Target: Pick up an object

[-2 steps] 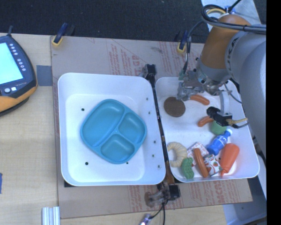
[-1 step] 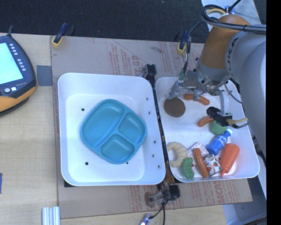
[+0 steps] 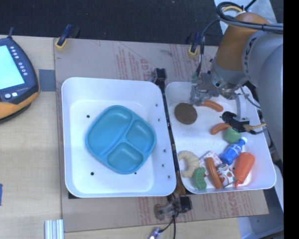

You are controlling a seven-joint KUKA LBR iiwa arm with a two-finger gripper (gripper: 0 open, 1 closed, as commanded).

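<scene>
My gripper (image 3: pixel 198 96) hangs over the far end of the right bin (image 3: pixel 182 90), just above and right of a brown round patty (image 3: pixel 186 113). An orange sausage (image 3: pixel 210 104) lies right beside its tip. Further into the bin lie a second sausage (image 3: pixel 220 128), a green lump (image 3: pixel 233 135), a blue bottle (image 3: pixel 232 151), an orange carrot (image 3: pixel 243 167), a cream croissant (image 3: pixel 189 162), a green vegetable (image 3: pixel 199 179) and a red-and-white packet (image 3: pixel 223 173). Nothing is visibly held.
The left bin (image 3: pixel 72 133) holds a blue divided plate (image 3: pixel 120 139). A tablet-like pendant (image 3: pixel 7 78) rests on the bench at the far left. Clamps (image 3: pixel 63 38) sit at the board's far edge. The arm's orange band (image 3: pixel 237 39) rises over the right bin's far corner.
</scene>
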